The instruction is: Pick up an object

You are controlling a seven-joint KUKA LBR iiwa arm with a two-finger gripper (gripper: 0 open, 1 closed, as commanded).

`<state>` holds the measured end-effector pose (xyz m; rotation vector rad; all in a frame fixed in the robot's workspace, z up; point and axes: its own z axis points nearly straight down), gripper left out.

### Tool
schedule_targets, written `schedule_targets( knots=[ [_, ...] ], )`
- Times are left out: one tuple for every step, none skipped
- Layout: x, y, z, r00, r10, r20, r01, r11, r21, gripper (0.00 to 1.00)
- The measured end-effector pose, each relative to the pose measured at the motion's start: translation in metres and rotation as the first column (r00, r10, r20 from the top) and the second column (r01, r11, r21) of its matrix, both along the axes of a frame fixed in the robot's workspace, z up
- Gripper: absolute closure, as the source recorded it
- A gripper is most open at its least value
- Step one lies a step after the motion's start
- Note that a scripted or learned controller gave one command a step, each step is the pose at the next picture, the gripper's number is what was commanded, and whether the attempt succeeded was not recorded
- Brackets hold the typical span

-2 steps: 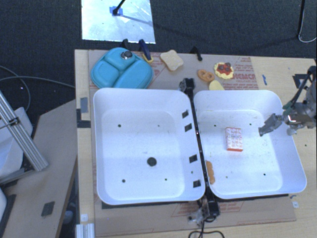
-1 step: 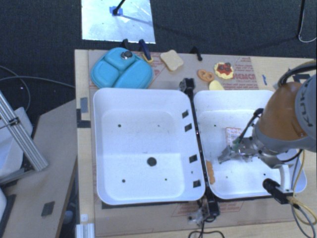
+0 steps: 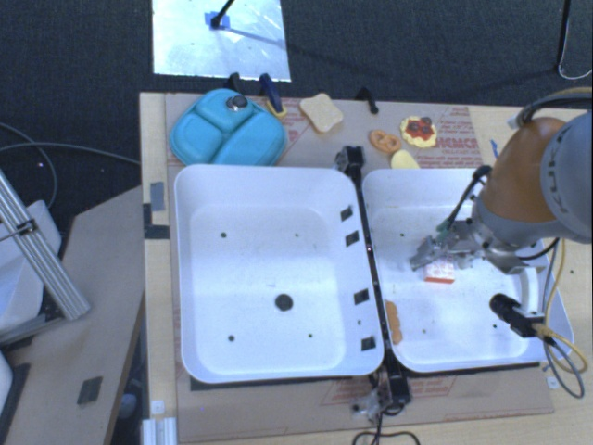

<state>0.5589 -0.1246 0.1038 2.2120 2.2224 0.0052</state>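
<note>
Arm (image 3: 533,179) reaches from right, low over right bin (image 3: 408,355). Gripper (image 3: 428,256) sits at white-and-red packet (image 3: 441,272) on bin floor, touching or just above; finger state: cannot tell, so grasp unconfirmed. Packet lies mid-bin, well apart from walls: likely chosen target, open room all sides. Tan piece (image 3: 394,323) hugs divider wall, harder approach. Left bin (image 3: 199,341): small dark disc (image 3: 283,301) only. Blue tray (image 3: 228,130), toast (image 3: 321,112) on bench beyond rims.
</note>
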Motion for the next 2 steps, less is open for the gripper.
schedule_targets(
  knots=[
    [0.052, -0.048, -0.017, 1.0, -0.003, 0.002, 0.003, 1.0, 0.0, 0.0],
    [0.071, 0.015, -0.017, 1.0, 0.005, 0.002, -0.005, 1.0, 0.001, 0.0]
  ],
)
